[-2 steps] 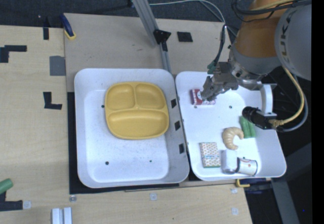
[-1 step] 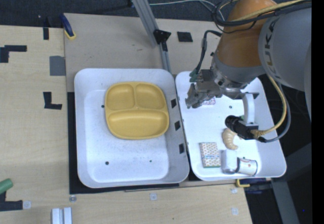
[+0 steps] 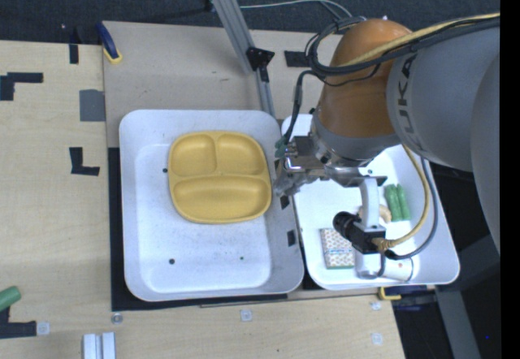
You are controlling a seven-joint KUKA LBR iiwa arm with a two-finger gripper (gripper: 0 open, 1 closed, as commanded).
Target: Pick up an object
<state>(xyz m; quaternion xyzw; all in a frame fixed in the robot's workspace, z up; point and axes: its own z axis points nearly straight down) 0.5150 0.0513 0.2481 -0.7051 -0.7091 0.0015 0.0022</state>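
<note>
A yellow divided plate (image 3: 219, 176) lies flat in the upper half of the left bin (image 3: 154, 268). In the right bin (image 3: 439, 256) I see a green object (image 3: 398, 203) near the right wall, a small patterned block (image 3: 335, 248) at the front, and a white object (image 3: 396, 269) beside it. The arm's orange band (image 3: 366, 65) and grey wrist hang over the right bin. My gripper (image 3: 284, 173) sits low at the divide between the bins, just right of the plate's edge, and is mostly hidden under the wrist.
A metal pole (image 3: 236, 16) slants down from the top toward the bins' back edge. Cables loop around the wrist and over the right bin. A blue-and-yellow clamp (image 3: 109, 42) sits at the bench's back left. The bench is wood with black tape marks.
</note>
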